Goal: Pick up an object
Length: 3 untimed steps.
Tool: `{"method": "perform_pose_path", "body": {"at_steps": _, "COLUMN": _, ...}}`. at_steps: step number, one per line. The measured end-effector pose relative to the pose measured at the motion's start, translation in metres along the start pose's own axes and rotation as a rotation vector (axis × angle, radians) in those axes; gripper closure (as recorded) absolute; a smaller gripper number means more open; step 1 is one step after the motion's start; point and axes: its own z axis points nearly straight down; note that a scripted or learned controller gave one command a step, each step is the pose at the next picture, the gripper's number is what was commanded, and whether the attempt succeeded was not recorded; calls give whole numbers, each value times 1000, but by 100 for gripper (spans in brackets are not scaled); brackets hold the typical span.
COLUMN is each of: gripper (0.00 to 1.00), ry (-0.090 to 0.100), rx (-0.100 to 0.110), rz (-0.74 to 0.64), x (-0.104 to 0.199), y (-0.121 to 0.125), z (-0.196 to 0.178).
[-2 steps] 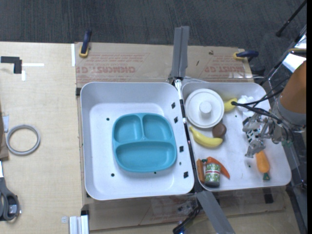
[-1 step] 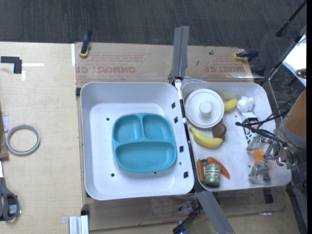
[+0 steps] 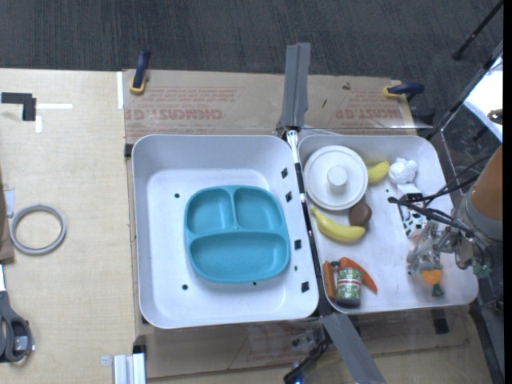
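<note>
My gripper (image 3: 426, 250) hangs low over the right side of the right bin (image 3: 448, 162), with the arm coming in from the right edge. Just below it lies a small orange toy with a green tip (image 3: 432, 278); whether it touches the gripper I cannot tell. Farther left in this bin are a white round lidded dish (image 3: 337, 178), a yellow banana (image 3: 340, 228), a second banana piece (image 3: 378, 170), a brown lump (image 3: 360, 213), a white crumpled item (image 3: 403, 170), a carrot (image 3: 358, 272) and a green-labelled can (image 3: 348, 287).
The left bin (image 3: 152, 238) holds a teal divided plate (image 3: 237, 234). A grey tape ring (image 3: 35, 229) and scissors (image 3: 14, 336) lie on the bench to the left. Black cables (image 3: 420, 206) trail across the right bin near the gripper.
</note>
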Motion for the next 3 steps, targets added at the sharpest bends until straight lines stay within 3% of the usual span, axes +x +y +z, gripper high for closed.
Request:
{"method": "perform_pose_path", "body": {"at_steps": 1, "gripper": 100, "ry": 0, "rx": -3, "rz": -408, "x": -43, "y": 11, "z": 9}}
{"method": "perform_pose_path", "body": {"at_steps": 2, "gripper": 0, "ry": 0, "rx": -3, "rz": -407, "x": -43, "y": 10, "z": 9}}
{"method": "perform_pose_path", "body": {"at_steps": 3, "gripper": 100, "ry": -5, "rx": -3, "rz": -406, "x": -45, "y": 11, "z": -1}}
